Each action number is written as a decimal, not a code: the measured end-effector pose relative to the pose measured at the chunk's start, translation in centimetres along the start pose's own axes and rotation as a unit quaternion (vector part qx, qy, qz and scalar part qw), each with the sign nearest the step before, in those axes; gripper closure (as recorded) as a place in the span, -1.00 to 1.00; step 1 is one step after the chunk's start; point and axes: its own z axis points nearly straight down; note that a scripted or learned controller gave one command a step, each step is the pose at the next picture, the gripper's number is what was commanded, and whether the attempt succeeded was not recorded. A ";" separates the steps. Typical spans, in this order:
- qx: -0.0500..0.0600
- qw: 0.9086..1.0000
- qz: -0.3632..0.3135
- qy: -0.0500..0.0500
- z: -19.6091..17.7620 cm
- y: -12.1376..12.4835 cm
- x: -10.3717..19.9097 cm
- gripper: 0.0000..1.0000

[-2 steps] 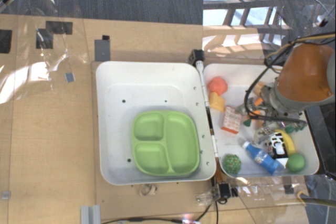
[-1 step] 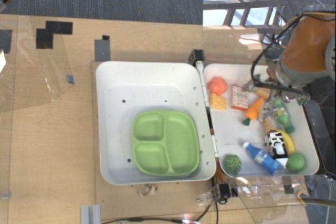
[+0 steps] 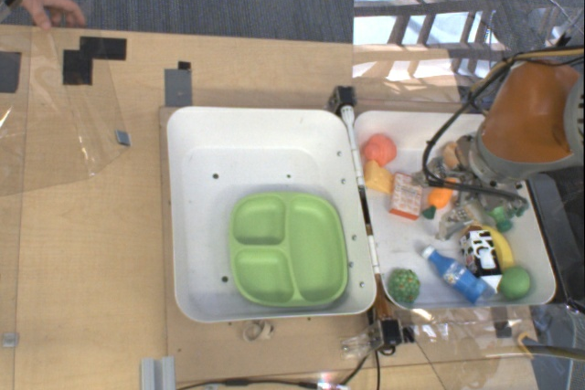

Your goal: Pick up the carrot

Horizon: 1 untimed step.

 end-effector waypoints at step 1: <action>0.001 1.000 0.012 -0.003 -0.2 3.0 2.8 -1.00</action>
